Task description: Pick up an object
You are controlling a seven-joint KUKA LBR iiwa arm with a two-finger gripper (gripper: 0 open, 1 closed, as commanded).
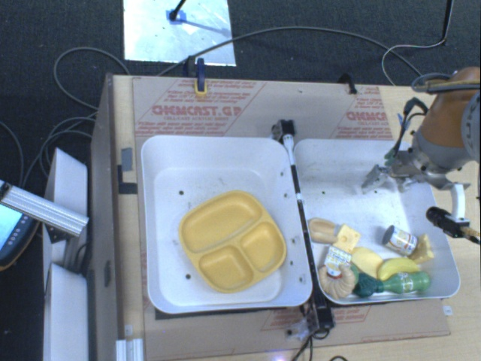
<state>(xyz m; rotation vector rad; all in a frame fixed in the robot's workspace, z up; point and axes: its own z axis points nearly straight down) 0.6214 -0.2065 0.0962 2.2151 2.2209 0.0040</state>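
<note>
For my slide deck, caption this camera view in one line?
Gripper hovers over right bin, toy food piled at its near end; yellow divided tray in left bin.

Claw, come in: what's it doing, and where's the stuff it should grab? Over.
Claw hovering over right bin's bare upper half, nothing between its fingers. Toy food pile heaped along that bin's lower edge. Yellow divided tray in left bin.

tray (231, 241) in left bin (161, 201) | food pile (368, 265) in right bin (331, 164)
</note>
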